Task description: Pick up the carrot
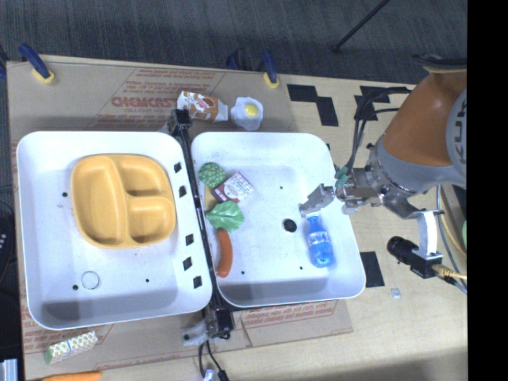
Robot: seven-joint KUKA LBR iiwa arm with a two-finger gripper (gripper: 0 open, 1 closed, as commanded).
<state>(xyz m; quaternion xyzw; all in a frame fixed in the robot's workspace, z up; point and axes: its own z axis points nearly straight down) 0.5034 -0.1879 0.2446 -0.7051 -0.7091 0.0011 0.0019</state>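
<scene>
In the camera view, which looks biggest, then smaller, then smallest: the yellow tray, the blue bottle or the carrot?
1. Yellow tray, by far the largest.
2 and 3. Blue bottle and carrot: too alike to rank. The carrot looks slimmer, but leaves cover its top.

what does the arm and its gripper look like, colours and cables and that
The arm is bulky and rounded, with a broad orange band above grey wrist housing. The gripper is grey metal with a teal-green detail where it joins the wrist. Thin dark cables run beside the wrist, and a black cylindrical part sits below it.
</scene>
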